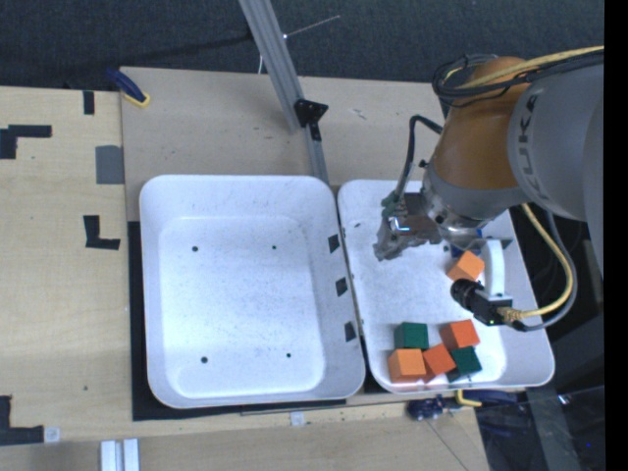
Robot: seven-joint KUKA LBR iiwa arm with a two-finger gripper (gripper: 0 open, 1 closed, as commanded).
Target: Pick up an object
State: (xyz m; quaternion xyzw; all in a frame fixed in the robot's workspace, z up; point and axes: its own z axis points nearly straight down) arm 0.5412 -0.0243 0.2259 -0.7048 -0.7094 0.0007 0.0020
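Note:
My gripper [386, 247] hangs over the upper left part of the right bin [368, 292], seen from above with bare white floor below it. Several small blocks lie in that bin. An orange block [469, 265] sits to the gripper's right, beside the black cable fitting [483, 305]. Toward the front lie a green block [412, 335], an orange block [459, 334], two more orange blocks [405, 364] [439, 359] and a second green block [467, 361], packed close together. None of them touches the gripper.
The left bin [157, 263] stands beside the right one, their rims meeting at the middle. A grey pole [285, 62] slants down to the back edge of the bins. The arm's orange band [481, 135] and grey body cover the right bin's far right corner.

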